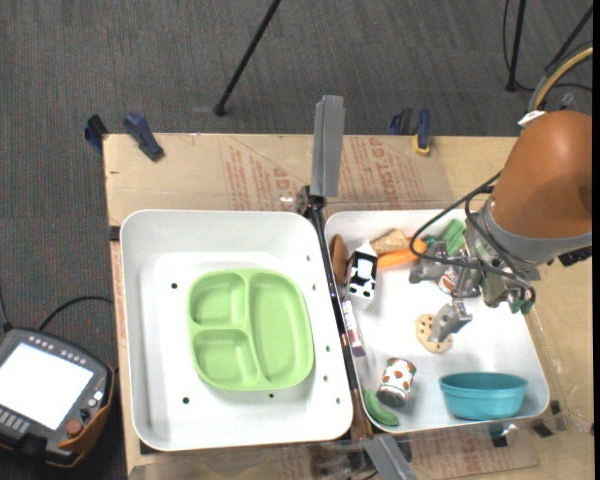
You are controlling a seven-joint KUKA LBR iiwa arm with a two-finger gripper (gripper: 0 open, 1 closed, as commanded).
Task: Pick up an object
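Hovering just over a flat, holed cookie toy (435,332) in the right bin (525,353), the hand (450,320), finger state unclear, should pinch this light, stiff piece by its thin edges.

A cardboard-topped bench (250,168) bears two white bins (140,268) side by side.

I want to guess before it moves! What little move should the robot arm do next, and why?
Probably a short drop straight down. The gripper hangs in the right bin right over the tan holed cookie toy, and no object is seen between its fingers. Lowering around that toy looks like the nearest pick.
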